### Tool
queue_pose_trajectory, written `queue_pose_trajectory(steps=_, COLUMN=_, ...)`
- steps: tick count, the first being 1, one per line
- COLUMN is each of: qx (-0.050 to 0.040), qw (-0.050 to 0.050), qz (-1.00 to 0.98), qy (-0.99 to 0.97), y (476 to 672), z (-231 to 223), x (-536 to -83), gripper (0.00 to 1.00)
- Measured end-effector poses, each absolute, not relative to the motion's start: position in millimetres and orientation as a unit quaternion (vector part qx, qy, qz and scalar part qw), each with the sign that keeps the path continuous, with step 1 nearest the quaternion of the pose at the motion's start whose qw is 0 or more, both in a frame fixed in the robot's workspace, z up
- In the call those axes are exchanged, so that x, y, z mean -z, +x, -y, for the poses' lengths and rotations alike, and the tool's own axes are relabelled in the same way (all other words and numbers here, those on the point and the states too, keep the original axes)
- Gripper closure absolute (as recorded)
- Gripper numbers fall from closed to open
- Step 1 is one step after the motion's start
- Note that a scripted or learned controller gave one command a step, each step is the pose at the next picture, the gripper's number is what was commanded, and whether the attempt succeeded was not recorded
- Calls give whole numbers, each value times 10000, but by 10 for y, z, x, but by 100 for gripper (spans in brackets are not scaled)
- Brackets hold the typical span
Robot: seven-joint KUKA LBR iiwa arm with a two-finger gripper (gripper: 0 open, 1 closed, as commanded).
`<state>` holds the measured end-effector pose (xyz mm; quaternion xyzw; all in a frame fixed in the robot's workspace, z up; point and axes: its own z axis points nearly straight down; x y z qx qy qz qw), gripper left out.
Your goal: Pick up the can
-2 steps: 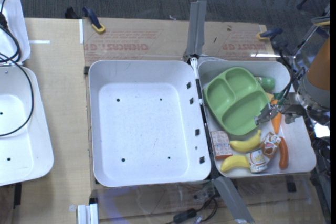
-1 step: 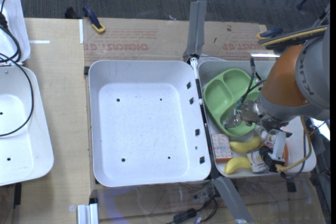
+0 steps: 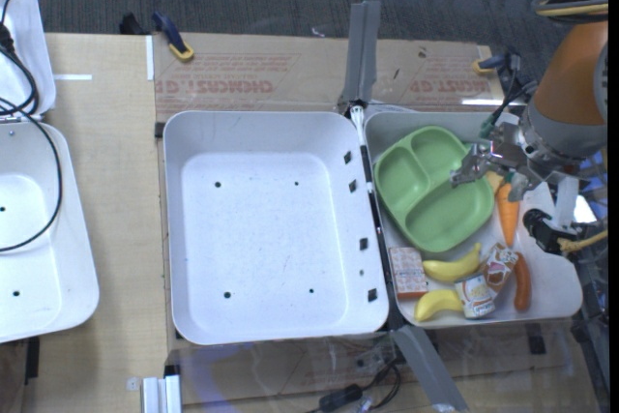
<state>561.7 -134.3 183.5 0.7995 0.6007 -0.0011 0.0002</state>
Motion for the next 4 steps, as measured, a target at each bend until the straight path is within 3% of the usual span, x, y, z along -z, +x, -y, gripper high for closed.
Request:
queue_pose_trajectory(steps=1, qx=-53, qw=88, qz=-6416, qy=7670, y=6070, z=1827, x=-1143, gripper=0)
queue_pose_trajectory(steps=2, qx=7, qw=-79, qz=-6351, qy=7724, y=6595, z=2104, x=-1193, gripper=0)
queue_pose_trajectory(steps=3, qx=-36, qw=13, qz=-6287, qy=7776, y=6337, z=1998, x=-965, gripper=0)
queue_pose_trajectory(steps=4, qx=-22, qw=-9, qz=-6305, qy=7761, y=6335, z=1981, x=-1053, gripper=100)
